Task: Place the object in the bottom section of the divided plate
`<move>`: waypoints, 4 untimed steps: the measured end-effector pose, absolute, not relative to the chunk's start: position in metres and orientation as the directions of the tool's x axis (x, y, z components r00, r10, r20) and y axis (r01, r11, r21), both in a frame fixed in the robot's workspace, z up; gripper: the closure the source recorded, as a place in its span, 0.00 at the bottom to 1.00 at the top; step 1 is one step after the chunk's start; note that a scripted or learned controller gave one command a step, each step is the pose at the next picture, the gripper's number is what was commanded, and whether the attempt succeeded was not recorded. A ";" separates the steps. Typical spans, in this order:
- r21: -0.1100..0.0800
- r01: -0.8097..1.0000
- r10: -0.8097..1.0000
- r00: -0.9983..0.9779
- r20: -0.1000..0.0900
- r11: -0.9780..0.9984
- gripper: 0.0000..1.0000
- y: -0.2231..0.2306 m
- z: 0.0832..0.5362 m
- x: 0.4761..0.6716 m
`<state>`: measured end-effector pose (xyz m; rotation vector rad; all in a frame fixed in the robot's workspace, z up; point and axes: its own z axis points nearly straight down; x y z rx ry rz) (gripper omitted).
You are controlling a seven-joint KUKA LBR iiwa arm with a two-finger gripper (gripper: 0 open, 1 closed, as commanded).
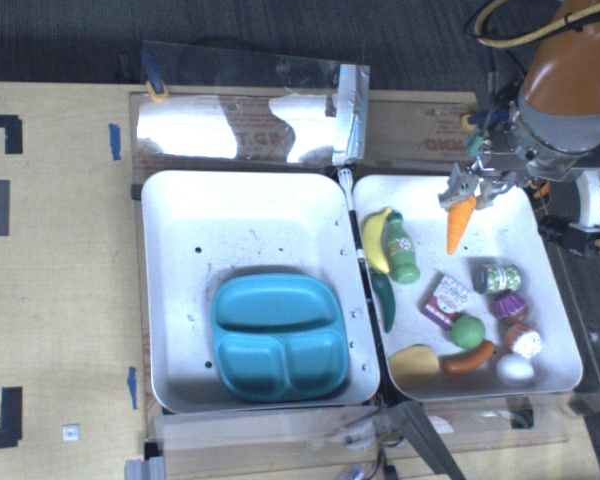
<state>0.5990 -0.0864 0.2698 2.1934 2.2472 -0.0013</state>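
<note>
Camera view from above shows you a toy carrot (460,224) hanging point down over the back of the right bin (555,298). The claw (472,186) is pinching the carrot by its fat top end, and you can see that end between the claw's fingers. The carrot is up off the bin floor, near the bin's back wall.

The blue divided plate (278,336) lies in the left bin (180,228), toward the front. It has one long section at the back and two small ones at the front. The carrot is well apart from the plate, with the wall between the two bins in the way.

Under the carrot you can see more toys in the right bin. A yellow banana (375,240) lies by the left wall, touching a green bottle (401,255). A dark green vegetable (384,301) lies just in front of them. A small pink packet (448,299) sits in the middle, beside a green ball (468,331). A small can (500,277) is to the right. A sausage (467,359), a yellow lump (414,361) and a white egg (516,370) lie along the front.

The grey arm (565,88) with its orange band reaches in from the right. Both bins sit on the pale wooden desk (50,268).
</note>
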 end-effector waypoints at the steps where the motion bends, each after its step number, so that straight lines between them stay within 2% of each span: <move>1: -0.006 0.993 0.993 0.116 0.001 -0.116 1.00 -0.005 0.220 0.555; 2: -0.006 0.997 0.997 0.081 0.001 -0.081 1.00 0.073 0.183 0.544; 3: -0.002 0.996 0.996 0.094 0.000 -0.094 1.00 0.110 0.154 0.569; 4: 0.000 0.996 0.996 0.095 0.000 -0.095 0.00 0.109 0.156 0.570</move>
